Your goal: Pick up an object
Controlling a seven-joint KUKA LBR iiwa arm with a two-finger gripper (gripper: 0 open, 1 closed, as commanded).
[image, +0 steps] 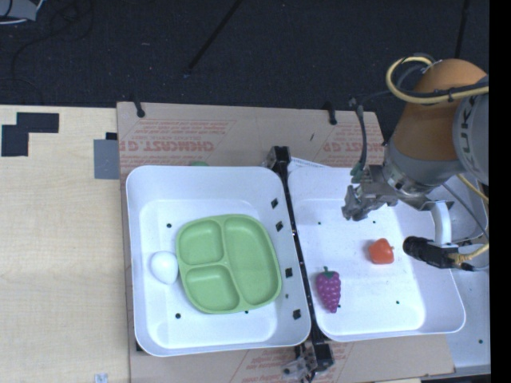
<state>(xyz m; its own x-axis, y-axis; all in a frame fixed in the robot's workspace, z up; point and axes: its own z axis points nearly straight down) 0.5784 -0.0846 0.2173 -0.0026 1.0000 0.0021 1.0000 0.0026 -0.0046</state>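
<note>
Cardboard under the bins carries mirrored red lettering, unreadable; pincer spread cannot be told.

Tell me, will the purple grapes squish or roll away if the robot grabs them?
The purple grapes look like a lumpy toy bunch, so they probably won't roll far. The bumps may let smooth fingers slip. They look small and likely light, lying flat in the right bin, so tipping seems unlikely.

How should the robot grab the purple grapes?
Come straight down from above and pinch the grapes across the wide upper part, left to right. The bunch lies flat in the right bin, long axis toward the near rim, tapering to a narrow tip, with clear floor either side.
</note>
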